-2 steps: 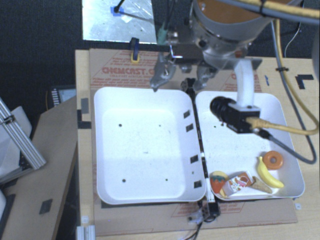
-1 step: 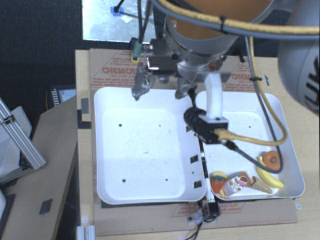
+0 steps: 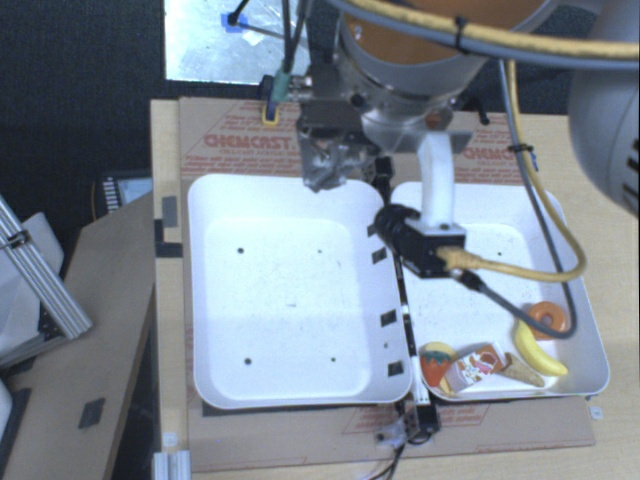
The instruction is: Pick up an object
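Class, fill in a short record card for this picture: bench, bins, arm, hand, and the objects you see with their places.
bench: brown board under two white bins
left bin: white, shallow
right bin: holds objects at its near end
arm: grey and orange, over the bins' far edge
hand: above the left bin's far rim
cable: yellow, looping over the right bin
banana: near right corner
orange ring: just beyond the banana
orange fruit: by the divider
packet: red and white, between fruit and banana
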Controlling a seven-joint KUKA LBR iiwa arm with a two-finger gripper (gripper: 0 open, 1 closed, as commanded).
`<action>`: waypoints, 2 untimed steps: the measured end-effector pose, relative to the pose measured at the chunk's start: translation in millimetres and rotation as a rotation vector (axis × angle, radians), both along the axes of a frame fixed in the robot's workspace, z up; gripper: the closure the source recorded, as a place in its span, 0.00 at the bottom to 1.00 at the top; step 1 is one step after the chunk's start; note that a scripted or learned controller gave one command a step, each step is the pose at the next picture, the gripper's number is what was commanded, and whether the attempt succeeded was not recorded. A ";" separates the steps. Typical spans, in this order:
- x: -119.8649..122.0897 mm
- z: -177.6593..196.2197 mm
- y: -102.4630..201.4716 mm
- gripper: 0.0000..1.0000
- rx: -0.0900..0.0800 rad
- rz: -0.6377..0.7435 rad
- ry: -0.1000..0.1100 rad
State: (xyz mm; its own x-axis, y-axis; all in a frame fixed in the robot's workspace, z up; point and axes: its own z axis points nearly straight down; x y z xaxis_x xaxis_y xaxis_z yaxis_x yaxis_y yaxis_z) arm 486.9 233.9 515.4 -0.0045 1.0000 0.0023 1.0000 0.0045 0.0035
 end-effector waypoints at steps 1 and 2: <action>-0.5 19.7 0.3 1.00 0.000 0.000 0.000; -0.5 18.7 0.3 0.00 -0.001 0.000 0.002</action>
State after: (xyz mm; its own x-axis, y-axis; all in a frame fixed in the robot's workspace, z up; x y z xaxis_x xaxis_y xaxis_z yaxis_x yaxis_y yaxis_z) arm 486.4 234.2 534.2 -0.0042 1.0000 0.0011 1.0000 0.0042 0.0015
